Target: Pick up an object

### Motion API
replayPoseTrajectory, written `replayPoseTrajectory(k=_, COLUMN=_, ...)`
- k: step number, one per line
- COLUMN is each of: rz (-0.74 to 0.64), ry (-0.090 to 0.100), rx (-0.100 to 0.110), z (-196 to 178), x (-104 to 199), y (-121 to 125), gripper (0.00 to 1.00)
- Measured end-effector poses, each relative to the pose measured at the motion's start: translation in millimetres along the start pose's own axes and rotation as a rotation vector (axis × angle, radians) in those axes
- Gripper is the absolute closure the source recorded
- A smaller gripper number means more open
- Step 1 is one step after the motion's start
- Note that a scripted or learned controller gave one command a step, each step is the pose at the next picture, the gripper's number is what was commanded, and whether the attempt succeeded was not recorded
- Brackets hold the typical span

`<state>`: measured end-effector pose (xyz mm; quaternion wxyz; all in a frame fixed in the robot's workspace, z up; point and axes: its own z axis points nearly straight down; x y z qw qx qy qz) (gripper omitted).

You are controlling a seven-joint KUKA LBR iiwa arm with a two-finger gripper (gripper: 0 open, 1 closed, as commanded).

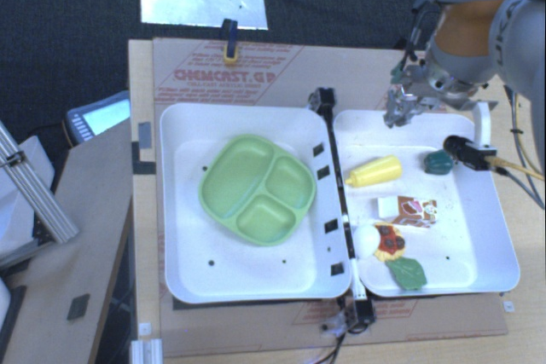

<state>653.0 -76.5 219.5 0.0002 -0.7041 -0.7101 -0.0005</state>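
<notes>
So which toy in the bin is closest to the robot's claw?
The yellow bottle, lying on its side just below the gripper. The dark teal toy sits farther right, and the green leaf is way down at the bin's front.

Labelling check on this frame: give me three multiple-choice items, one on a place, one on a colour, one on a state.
1. Where does the green divided plate lie?
A. left bin
B. right bin
C. on the bench outside the bins

2. What colour is the bottle in the right bin?
A. red
B. yellow
C. blue

3. How is the claw placed?
A. pressed onto the plate
B. resting on the bottle
C. above the right bin's far edge, touching no object

Key: 1 A, the plate sits in the left bin. 2 B, the bottle is plainly yellow. 3 C, the claw hangs apart from the objects.
</notes>
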Motion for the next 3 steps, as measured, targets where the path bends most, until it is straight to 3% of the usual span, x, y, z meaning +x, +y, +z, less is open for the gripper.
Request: replayPoseTrajectory(k=3, rz=-0.001, ry=0.001, rx=0.000, z=13.0, x=163.8, y=-24.6, gripper=1.00)
